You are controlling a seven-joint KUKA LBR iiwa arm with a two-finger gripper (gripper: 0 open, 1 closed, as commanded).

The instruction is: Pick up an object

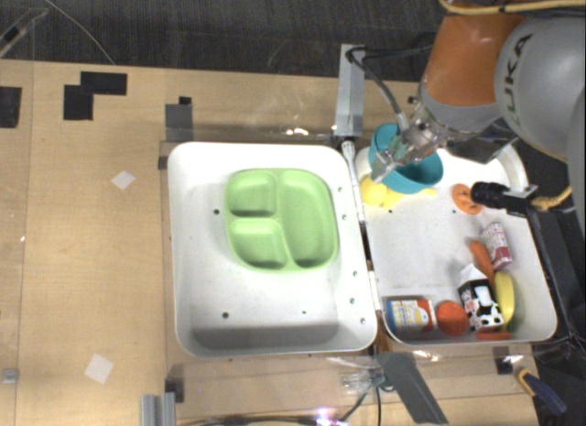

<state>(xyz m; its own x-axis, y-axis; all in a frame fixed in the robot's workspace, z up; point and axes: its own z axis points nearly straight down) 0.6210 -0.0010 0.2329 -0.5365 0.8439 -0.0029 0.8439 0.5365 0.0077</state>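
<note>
My gripper hangs over the far left corner of the right bin, below the arm's orange band. It sits right at the near-left rim of a teal cup and covers part of it. I cannot make out whether the cup is gripped. A yellow object lies against the cup's left side. Further objects in this bin are an orange piece, a small red-and-white can, a carrot-like piece, a banana, a black-and-white carton, a red ball and a labelled box.
The left bin holds a green divided plate. A metal post stands behind the wall between the bins. The middle of the right bin shows bare white floor.
</note>
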